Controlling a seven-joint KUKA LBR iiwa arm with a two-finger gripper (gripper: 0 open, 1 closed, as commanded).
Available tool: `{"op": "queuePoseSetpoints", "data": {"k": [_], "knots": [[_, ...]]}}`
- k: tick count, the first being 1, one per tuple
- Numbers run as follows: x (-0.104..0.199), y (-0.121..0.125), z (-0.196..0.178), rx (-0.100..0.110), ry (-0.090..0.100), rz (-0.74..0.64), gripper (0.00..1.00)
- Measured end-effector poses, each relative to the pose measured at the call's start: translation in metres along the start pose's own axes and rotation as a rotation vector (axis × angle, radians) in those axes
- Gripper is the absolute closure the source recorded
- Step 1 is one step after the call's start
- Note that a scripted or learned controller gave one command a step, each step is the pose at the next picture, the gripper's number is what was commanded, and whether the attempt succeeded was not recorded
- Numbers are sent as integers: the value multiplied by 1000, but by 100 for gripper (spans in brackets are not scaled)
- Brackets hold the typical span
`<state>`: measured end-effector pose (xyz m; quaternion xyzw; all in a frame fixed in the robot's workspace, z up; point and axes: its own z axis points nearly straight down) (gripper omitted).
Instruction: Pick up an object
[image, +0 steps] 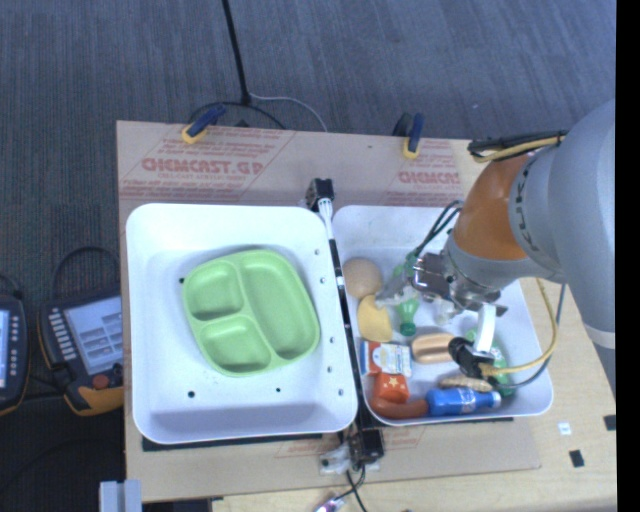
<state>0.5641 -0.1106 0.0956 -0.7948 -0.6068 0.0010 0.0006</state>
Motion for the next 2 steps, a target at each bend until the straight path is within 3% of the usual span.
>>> {"op": "queuePoseSetpoints", "data": {"k": [1,2], "knots": [[0,0,-9,2,0,0,100],[40,-19,-114,-5,2,6,100]]}}
